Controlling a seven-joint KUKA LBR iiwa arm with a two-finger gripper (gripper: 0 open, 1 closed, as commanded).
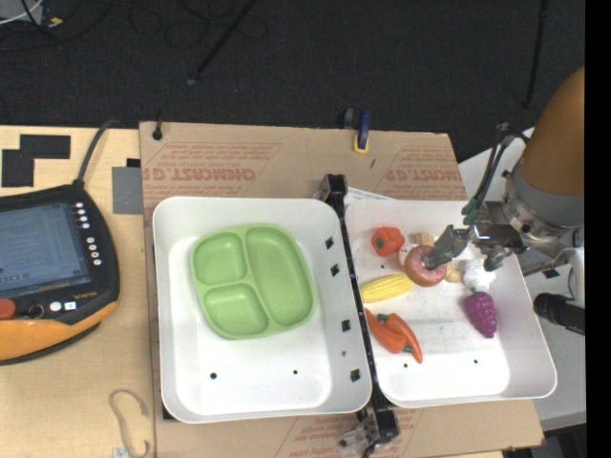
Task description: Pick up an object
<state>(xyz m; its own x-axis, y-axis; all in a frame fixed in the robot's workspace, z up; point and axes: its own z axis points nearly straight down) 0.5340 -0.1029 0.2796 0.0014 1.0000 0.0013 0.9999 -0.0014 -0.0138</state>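
Nearest me, the carrot [393,332] lies low in the right bin [516,375]. I have the gripper [456,246] down at the pink donut [425,265]; whether its jaws are apart I cannot tell. Next I need a confirmed clamp before lifting.

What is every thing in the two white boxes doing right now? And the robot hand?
green plate: lying flat in the left bin, its three sections bare.
tomato: sitting in the right bin, apart from the others.
donut: under the gripper.
corn: lying on its side.
carrot: lying on its side.
grapes: lying loose.
gripper: low over the donut.
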